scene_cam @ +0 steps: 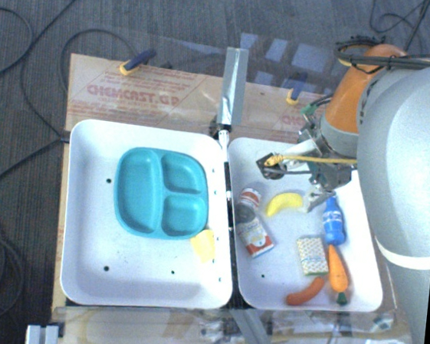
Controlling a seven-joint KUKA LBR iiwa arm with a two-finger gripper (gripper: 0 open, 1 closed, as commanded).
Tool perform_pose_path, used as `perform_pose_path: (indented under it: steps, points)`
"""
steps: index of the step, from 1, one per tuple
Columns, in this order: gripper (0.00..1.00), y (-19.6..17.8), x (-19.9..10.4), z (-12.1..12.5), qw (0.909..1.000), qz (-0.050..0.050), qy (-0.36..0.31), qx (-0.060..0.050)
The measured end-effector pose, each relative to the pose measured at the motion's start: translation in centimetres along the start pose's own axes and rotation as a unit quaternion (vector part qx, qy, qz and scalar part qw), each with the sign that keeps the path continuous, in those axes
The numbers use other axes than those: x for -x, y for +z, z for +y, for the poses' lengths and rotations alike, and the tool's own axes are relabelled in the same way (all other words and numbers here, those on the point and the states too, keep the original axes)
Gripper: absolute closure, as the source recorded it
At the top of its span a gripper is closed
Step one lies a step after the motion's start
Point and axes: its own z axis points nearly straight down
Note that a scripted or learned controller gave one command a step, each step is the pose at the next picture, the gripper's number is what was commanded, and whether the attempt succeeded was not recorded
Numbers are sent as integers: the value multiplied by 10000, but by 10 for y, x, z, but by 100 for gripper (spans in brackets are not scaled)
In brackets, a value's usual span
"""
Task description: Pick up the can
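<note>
Across the worktop (91, 107), the right white bin (273, 283) holds the small, round, red-banded can (249, 200) by its left wall. The tool (319, 196) hangs right of it, past a curved yellow banana (285, 204); how far it is open cannot be told.

The tray (159, 192) sits in the left bin (80, 268); the can (248, 202) seemingly lies left of the banana (284, 204).

A single camera hangs above the worktop (131, 96), looking down at a slant; it stands back enough to frame the left bin (80, 268) and the right bin (263, 288) together; the arm (410, 151) enters from its right.
</note>
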Motion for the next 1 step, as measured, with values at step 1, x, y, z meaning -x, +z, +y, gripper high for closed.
perform_pose_path:
  steps: [1]
  points:
    - [0, 92, 6, 30, 9950, 43, 995, 26]
